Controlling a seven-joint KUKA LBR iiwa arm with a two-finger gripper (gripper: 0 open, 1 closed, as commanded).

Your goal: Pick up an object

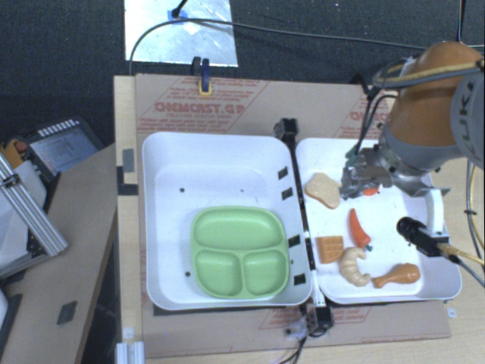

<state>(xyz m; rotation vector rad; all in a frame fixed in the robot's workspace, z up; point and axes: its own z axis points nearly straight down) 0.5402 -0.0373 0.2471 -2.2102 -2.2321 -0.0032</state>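
Note:
The right bin (439, 279) holds several toy foods: a tan bread slice (323, 190), a red chili pepper (358, 228), a square cracker (330, 249), a croissant (354, 266) and a brown drumstick (396, 276). My gripper (355, 184) hangs low over the bin's upper middle, just right of the bread slice. A small red-orange object (370, 191) peeks out beside the gripper's lower right, mostly hidden by it. Whether it is held is unclear.
A green three-part plate (239, 250) lies in the left bin (167, 203). A black clip divider (295, 196) runs between the bins. A black cylindrical part (415, 233) on the arm overhangs the right bin. Cables hang near the wrist.

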